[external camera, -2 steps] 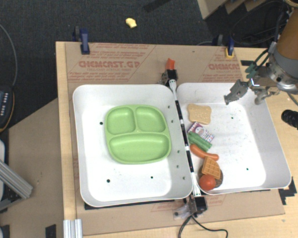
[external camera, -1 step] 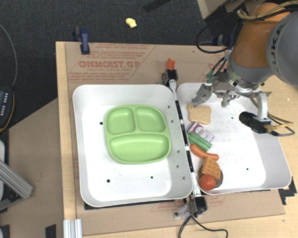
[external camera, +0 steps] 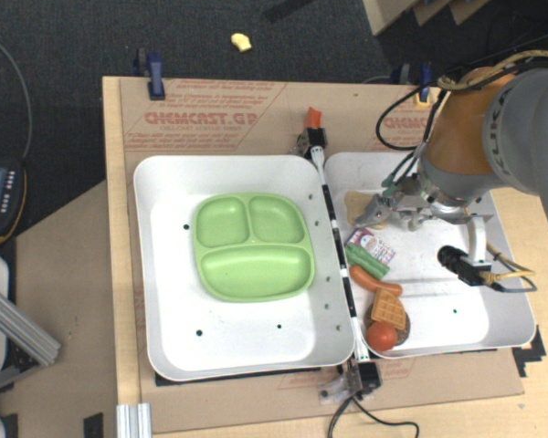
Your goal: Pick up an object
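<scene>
Right now your gripper hangs over the right bin, whether open or closed I cannot tell, and the toy food pile lies just below-left against the divider.

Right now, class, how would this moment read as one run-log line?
arm: over right bin | grasp: none seen | objects: tomato, waffle, carrot by left wall | left bin: green divided plate
</scene>
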Motion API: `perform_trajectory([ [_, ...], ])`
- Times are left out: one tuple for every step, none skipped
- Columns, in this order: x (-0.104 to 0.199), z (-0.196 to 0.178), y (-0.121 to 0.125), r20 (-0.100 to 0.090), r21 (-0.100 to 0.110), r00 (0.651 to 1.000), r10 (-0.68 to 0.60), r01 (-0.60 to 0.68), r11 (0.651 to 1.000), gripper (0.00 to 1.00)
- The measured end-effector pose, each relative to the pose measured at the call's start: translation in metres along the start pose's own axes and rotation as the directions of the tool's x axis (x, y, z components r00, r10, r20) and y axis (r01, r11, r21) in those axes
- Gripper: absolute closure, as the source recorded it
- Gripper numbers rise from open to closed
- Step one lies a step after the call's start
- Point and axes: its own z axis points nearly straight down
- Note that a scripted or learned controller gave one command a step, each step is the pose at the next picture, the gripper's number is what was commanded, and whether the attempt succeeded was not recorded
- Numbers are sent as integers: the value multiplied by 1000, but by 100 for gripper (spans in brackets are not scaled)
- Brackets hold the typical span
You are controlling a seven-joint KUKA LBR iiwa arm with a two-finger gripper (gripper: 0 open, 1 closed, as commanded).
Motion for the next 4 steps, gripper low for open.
perform_trajectory([
  [-41, 5, -122, 2, -16, 1000, 5, -5, 1000, 0],
  [-40, 6, -118, 0, -11, 1000, -5, 5, 1000, 0],
  [-21, 6, -119, 5, -16, 1000, -4, 4, 1000, 0],
  [-19, 6, -119, 5, -16, 1000, -2, 2, 1000, 0],
])
